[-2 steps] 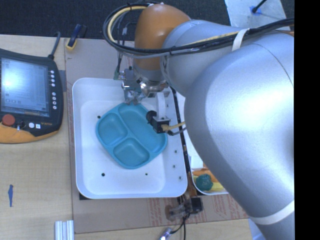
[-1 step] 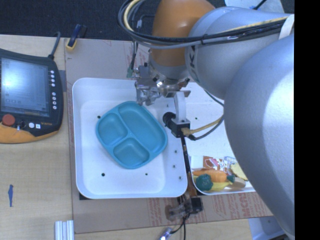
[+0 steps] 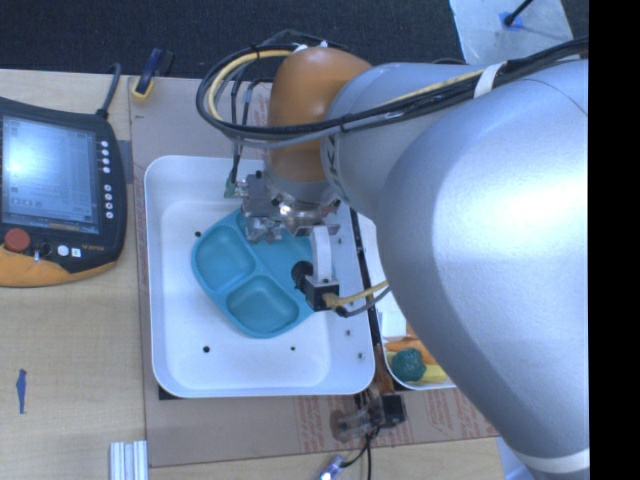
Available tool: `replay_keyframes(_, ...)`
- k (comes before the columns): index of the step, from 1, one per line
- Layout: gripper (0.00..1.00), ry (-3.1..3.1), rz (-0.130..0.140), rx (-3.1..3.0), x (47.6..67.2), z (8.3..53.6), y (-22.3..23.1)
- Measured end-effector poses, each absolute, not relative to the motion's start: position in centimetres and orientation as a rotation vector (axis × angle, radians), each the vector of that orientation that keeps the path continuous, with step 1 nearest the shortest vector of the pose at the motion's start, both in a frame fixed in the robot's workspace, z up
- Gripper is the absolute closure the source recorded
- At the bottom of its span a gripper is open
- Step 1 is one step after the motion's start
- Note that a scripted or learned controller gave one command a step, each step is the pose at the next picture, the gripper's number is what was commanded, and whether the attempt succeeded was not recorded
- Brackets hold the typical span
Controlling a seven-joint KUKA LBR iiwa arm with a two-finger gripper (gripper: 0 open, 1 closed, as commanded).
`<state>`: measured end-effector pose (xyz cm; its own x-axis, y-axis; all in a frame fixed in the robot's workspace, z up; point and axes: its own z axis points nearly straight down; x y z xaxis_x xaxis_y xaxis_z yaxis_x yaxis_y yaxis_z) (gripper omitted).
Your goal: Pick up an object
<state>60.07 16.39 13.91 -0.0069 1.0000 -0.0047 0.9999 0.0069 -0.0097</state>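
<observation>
A light blue divided plate (image 3: 245, 280) lies tilted in the middle of the left white bin (image 3: 185, 368). My gripper (image 3: 262, 226) hangs straight down over the plate's upper right rim, right at or touching it. The wrist and its orange band (image 3: 300, 98) cover the fingers from above. Black fittings (image 3: 312, 286) of the arm sit over the plate's right edge.
A teach pendant (image 3: 60, 198) lies on the bench left of the bin. The big grey arm (image 3: 480, 248) covers most of the right bin, where a teal and orange object (image 3: 408, 364) peeks out at the lower corner. Cables loop above the wrist.
</observation>
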Motion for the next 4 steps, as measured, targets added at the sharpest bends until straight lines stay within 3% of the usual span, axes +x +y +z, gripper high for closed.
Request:
replay_keyframes(1,1.0,-2.226,0.009,-2.213,60.8,21.1,19.3)
replay_keyframes(2,1.0,-2.228,0.009,-2.213,56.3,41.7,21.2)
replay_keyframes(3,1.0,-2.225,0.013,-2.214,49.4,36.9,15.5)
replay_keyframes(4,0.0,-2.225,0.012,-2.213,49.4,36.9,15.5)
